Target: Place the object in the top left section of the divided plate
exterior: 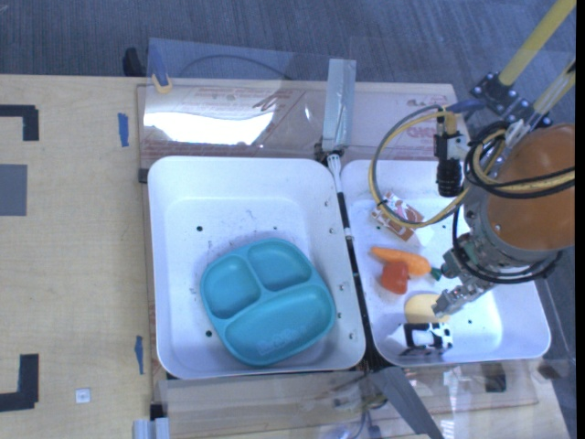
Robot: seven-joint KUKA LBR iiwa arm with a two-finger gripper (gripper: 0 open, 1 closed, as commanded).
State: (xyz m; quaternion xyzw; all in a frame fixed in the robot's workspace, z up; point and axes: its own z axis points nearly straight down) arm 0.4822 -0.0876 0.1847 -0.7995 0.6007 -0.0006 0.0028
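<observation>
**Plate waits bare in the left bin while the arm works over the toys in the right**

The divided plate (267,311), teal with three sections, lies flat in the left bin (183,190), towards its near edge and turned at a slant. All its sections are bare, the top left one included, so the placing has not yet been done. It sits alone in that bin, which, as I judge it, keeps the drop-off clear of clutter.

The things to pick from lie in the right bin (521,332), bunched near the wall it shares with the left bin: a small printed packet (400,214) farthest back, an orange carrot-like piece (400,258) with a red piece (394,280) touching it, a pale yellow rounded object (420,306) nearer, and a black-and-white toy (428,337) at the near edge. Which of these is the object meant I cannot tell; the yellow one lies closest to the arm's tip.

The pincer (453,298) hangs low at the end of the grey and orange arm (526,195), just beside the yellow object on its right. At this size I cannot tell how far it is open, nor whether it touches the yellow object. Both bins rest on the wooden worktop (69,245).
</observation>
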